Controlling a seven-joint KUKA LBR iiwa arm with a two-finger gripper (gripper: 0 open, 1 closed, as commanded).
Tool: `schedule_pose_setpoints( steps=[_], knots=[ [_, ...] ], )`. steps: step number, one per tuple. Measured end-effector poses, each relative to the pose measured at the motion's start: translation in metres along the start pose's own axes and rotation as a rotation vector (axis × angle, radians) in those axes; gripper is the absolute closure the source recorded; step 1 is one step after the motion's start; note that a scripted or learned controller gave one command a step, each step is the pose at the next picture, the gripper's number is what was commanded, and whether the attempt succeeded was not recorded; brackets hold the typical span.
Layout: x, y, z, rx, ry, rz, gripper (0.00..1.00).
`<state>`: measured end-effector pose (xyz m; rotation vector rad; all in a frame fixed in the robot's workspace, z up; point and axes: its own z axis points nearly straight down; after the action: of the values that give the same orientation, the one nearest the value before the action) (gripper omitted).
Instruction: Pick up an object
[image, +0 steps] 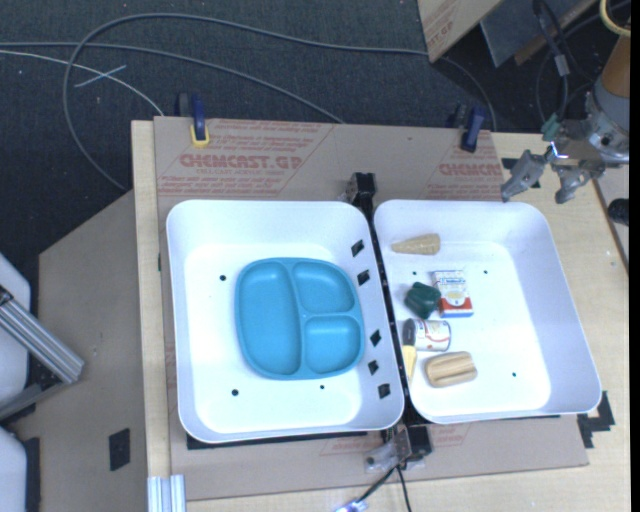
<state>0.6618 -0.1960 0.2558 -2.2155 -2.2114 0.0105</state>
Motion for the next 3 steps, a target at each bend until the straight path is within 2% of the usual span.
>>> schedule_pose_setpoints(
  steps=[1, 2, 3],
  knots=[
    [0.001, 0.002, -0.008, -0.012, -0.003, -0.003, 0.0],
    [0.0, -0.002, 0.055, -0.006, -0.001, -0.002, 0.0],
    [0.0, -0.005, 0.098, -0.007, -0.001, -0.002, 0.0]
  ],
)
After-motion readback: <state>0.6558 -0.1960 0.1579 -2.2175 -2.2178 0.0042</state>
